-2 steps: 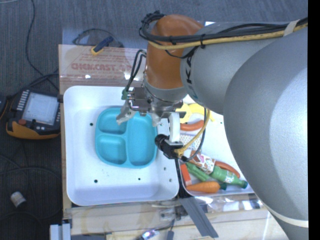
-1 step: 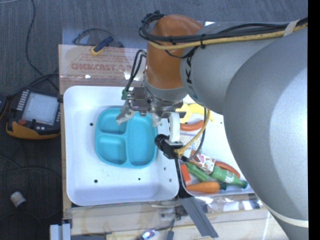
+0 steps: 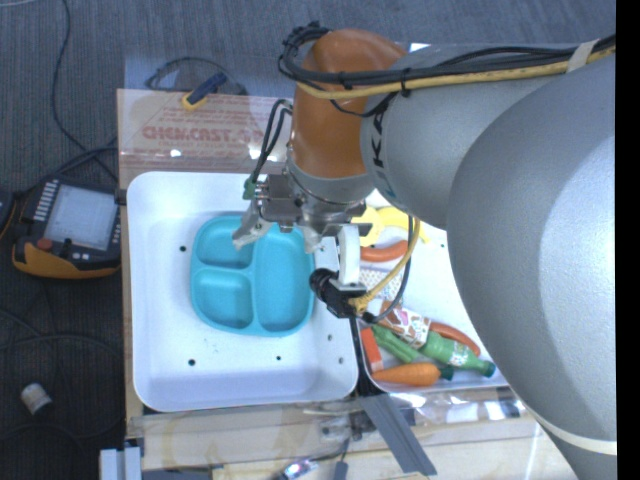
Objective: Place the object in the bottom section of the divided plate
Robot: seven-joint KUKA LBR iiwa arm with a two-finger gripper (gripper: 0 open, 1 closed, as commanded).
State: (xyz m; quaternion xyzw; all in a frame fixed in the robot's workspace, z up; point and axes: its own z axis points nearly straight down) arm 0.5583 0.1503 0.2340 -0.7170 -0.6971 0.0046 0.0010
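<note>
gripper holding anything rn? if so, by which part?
Cannot tell. The gripper sits over the blue divided plate, its tips hidden under the wrist; no object shows there.

Even, fairly bright light falls from overhead. The left white bin is nearly washed out along its rim, where detail is lost. Around the blue divided plate only faint, soft shadows lie on the bin floor. A glossy highlight sits on the arm's orange band, above the plate. The grey arm, right of the plate, looms large and slightly soft. The carpet stays dimmer and grainy.
</note>
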